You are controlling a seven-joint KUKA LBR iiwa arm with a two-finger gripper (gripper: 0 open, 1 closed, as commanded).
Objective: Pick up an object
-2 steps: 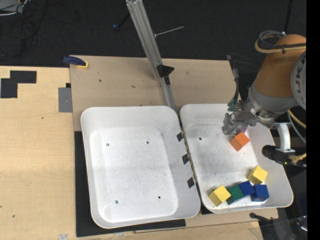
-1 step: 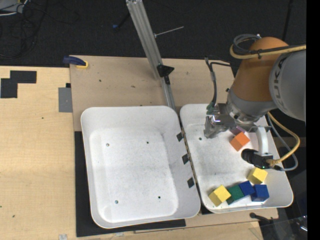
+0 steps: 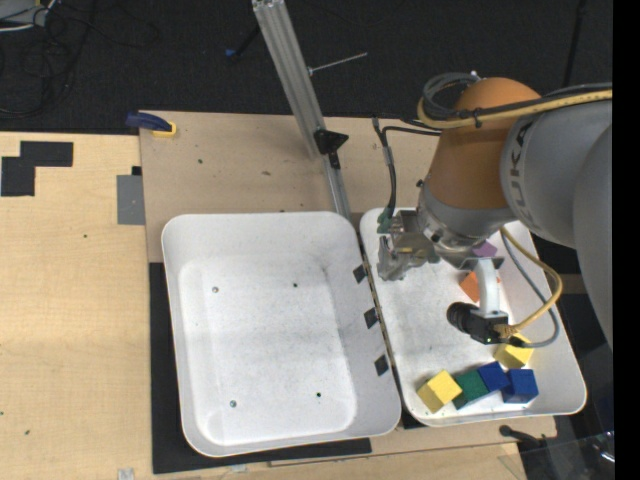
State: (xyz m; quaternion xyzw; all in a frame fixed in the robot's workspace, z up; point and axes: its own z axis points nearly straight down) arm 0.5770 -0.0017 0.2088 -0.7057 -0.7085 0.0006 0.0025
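gripper [image 3: 396,258] of the grey arm [image 3: 560,168], lowered over the upper left corner of the right bin [image 3: 425,343], close to that bin's left wall; whether it is open or closed cannot be told from this angle. candidate objects lie in the same bin, all apart from the gripper. along the lower edge sit a yellow block [image 3: 438,391], a green block [image 3: 470,386] touching its right side, and two blue blocks [image 3: 508,381] next in the row, packed together. a smaller yellow piece [image 3: 516,353] sits just above the blue blocks. an orange piece [image 3: 469,288] lies near the middle of the bin, and a purple piece [image 3: 486,251] shows just below the wrist, partly hidden by it. left bin [image 3: 260,318] stands beside the right one, rims very close, with black tabs [image 3: 366,316] spaced along the shared edge. both bins rest on a wooden bench [image 3: 230,168]. a metal rail [image 3: 290,68] slants from the top of the view down toward the gap between the bins. a blue and yellow clamp [image 3: 150,123] sits at the bench's far left corner.
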